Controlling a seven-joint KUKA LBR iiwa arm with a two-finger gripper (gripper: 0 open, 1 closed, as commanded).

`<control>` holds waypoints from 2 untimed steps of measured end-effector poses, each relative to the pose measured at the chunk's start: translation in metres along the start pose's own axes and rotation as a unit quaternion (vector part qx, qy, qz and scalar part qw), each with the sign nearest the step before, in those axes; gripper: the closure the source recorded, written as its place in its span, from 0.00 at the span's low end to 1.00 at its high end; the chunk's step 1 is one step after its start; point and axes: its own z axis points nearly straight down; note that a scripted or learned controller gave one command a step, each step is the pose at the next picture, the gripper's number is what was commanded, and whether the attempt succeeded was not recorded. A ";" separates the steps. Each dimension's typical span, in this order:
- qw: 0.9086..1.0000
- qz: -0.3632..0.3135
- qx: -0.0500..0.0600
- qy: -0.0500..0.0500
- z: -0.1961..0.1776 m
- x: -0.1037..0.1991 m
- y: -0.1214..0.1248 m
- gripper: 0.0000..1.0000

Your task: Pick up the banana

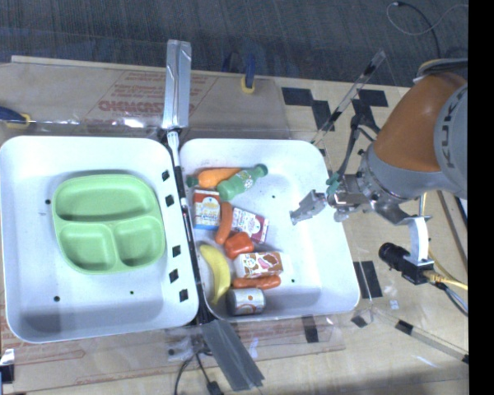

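Hugging bin's left wall, banana

Two bins: left bin and right bin, white moulded plastic w/ smooth, semi-gloss walls. Green tray: matt plastic, 3 compartments. Banana: smooth yellow skin, dull sheen. Green bottle: glossy plastic. Cartons: printed paper/card, satin finish. Can: metal, w/ printed label. Tabletop: pale wood-look board, matt, red print, w/ black tape patches. Divider bar: grey brushed metal. Arm: orange band glossy, grey shell smooth. Claw: dull grey metal.
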 end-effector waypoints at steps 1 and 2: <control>0.993 -0.117 -0.011 -0.004 0.107 0.052 -0.031 0.00; 0.998 -0.068 -0.018 -0.007 0.112 0.094 -0.031 0.00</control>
